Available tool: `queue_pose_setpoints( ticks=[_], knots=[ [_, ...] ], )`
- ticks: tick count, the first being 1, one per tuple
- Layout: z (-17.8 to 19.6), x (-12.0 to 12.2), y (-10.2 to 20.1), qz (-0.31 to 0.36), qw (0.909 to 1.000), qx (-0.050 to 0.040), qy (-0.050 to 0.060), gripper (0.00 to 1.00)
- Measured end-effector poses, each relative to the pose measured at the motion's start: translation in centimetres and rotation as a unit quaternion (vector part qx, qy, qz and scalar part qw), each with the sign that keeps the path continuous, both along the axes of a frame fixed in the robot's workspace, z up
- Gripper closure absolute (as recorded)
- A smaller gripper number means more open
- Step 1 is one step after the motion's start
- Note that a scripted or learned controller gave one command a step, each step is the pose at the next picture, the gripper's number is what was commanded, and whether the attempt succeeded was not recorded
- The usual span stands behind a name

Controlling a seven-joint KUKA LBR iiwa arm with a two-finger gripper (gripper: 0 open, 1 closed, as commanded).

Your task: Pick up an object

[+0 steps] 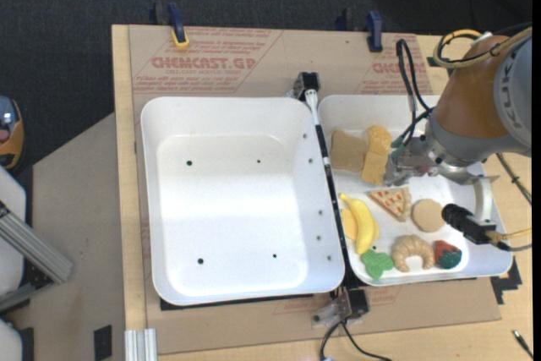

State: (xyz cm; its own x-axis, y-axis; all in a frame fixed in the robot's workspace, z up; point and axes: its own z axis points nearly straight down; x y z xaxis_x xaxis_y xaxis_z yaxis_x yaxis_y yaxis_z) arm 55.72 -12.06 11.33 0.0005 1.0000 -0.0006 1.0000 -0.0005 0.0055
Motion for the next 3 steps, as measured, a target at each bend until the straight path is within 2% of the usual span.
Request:
queue_pose_setpoints(
  ticks=[1,2,3],
  knots=[
    [-1.9,-5.6,1.1,-0.002,0.9998,-0.0063,-0.018,1.00],
    [7.8,-2.6,7.0,0.005,1.0000,0.0008,-0.004,1.00],
    [7.1,-7.5,4.1,-0.002,1.0000,0.0005,0.005,1.00]
  ],
)
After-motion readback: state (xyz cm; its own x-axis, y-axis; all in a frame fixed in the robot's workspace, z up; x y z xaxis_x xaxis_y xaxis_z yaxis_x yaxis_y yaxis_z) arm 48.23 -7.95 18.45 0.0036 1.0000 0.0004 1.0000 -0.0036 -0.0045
